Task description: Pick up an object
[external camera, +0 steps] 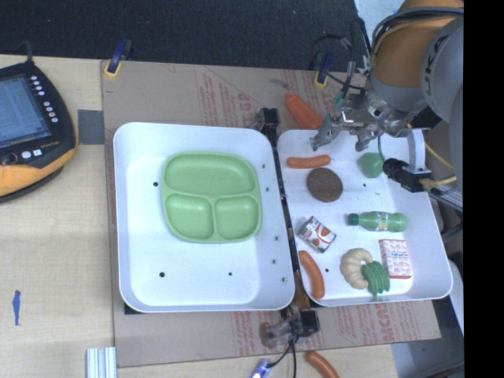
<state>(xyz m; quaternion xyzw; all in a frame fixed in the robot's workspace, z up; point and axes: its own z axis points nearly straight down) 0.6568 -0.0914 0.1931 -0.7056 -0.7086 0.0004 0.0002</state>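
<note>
Grey arm (pixel 421 46) with orange band reaching in from the right, jaws (pixel 345 135) spread apart and gripping nothing, poised over the far edge of the right bin (pixel 437 278)

In the right bin, near its far edge: orange sausage (pixel 308 161), and just toward the middle a brown round patty (pixel 324 184); small green item (pixel 371 164) near the far right corner, just beside the jaws

Along the middle of the right bin: red and white can (pixel 317 234) lying tilted by the left edge, green bottle (pixel 379 221) lying on its side toward the right edge

Near the front edge of the right bin: second orange sausage (pixel 312 275) at the left corner, cream-coloured vegetable with green leaves (pixel 364 269) beside it, red and white packet (pixel 395 258) at the right

Left bin (pixel 138 211) holding a green divided plate (pixel 211 196), set toward its far side

On the surface (pixel 55 266): carrot (pixel 302 111) just beyond the far edge of the right bin, another orange piece (pixel 323 364) past the front edge, handheld control pendant (pixel 30 128) at the far left
</note>
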